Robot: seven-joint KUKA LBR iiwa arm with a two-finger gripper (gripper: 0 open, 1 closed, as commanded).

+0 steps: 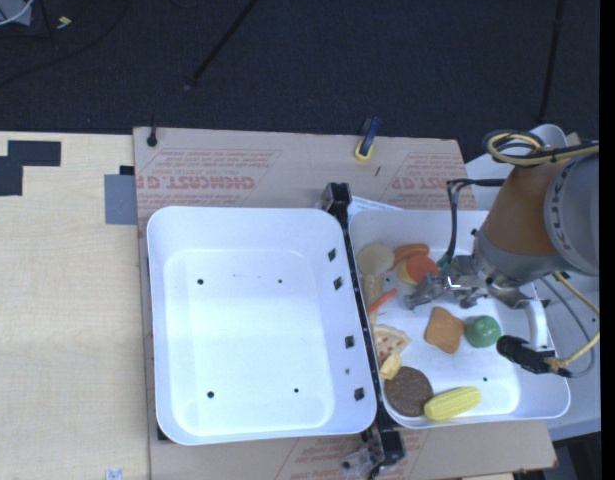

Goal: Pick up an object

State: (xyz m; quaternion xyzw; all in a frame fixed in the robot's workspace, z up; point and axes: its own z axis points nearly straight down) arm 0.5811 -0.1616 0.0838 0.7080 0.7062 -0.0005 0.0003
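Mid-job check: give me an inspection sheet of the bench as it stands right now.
Surface: cardboard sheet under two white bins.
Job's things: right bin holds corn cob, brown patty, green ball, orange block, other toy food.
Clutter: clamp at the cardboard's far edge.
Grippers: gripper low over the right bin's food; grasp not visible.
Cables: yellow loop on the arm.
Surroundings: left bin, wooden bench, dark floor.

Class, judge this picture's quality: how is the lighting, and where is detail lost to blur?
Camera view: even, soft light; the left bin looks bright without harsh glare; faint shadows under the food; the gripper is smeared and small, its fingers unreadable; the floor behind is dark.
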